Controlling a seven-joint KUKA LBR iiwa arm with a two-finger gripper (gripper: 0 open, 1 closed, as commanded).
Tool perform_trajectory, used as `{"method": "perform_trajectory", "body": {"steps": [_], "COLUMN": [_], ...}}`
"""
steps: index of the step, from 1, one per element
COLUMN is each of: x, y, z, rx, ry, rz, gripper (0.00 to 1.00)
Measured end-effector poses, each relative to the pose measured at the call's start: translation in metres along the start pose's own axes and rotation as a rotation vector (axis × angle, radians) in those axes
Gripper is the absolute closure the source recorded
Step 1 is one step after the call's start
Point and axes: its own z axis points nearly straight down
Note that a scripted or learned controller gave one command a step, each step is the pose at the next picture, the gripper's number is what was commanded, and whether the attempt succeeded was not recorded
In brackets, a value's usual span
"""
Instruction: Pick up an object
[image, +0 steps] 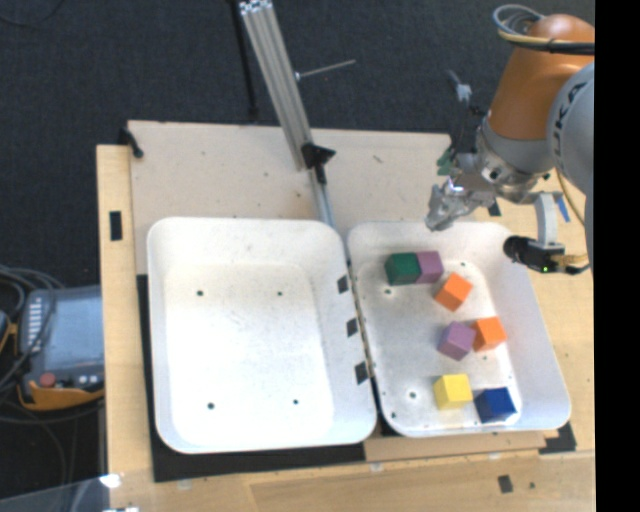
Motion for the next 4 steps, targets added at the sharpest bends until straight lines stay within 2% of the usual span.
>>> {"method": "perform_trajectory", "body": {"steps": [2,3,4], "x": [0.1,0.149,0.202], "y": [-0.001,-0.001,0.004], "z": [-0.019,-0.005,-0.012], "rx": [0.001,0.004,-0.001], "ry": [0.001,0.0,0.001], "rz": [0.0,-0.002,-0.004], "gripper": [1.0,1.0,1.0]}}
